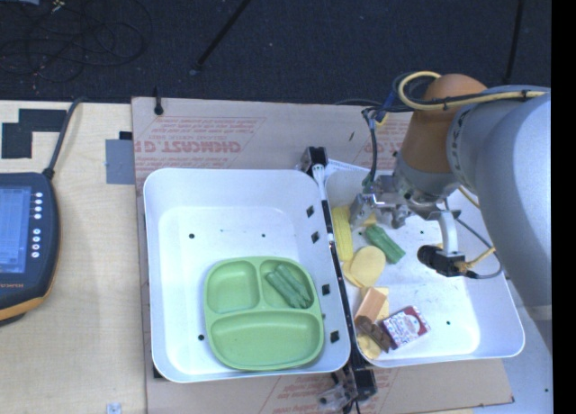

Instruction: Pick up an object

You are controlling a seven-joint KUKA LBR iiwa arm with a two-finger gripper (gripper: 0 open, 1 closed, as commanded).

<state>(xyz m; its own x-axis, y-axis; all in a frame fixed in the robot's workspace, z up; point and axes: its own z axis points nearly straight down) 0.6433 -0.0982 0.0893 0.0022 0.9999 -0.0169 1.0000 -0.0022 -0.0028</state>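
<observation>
My gripper [380, 211] hangs low over the left part of the right bin [486, 336], at the end of the grey arm with the orange band [441, 120]. Just below it lies a small green piece [385, 245]. To its left a yellow corn cob [342, 230] rests along the bin wall. A pale yellow round piece [366, 265] sits under the green one. Nearer the front lie an orange-yellow wedge [374, 301], a brown piece [370, 332] and a red packet [404, 325].
The left bin [171, 223] holds a green divided tray [263, 314] with green beans [289, 285] in one compartment. A black cable loop [445, 261] hangs from the wrist over the right bin. A teach pendant [22, 241] lies on the bench at far left.
</observation>
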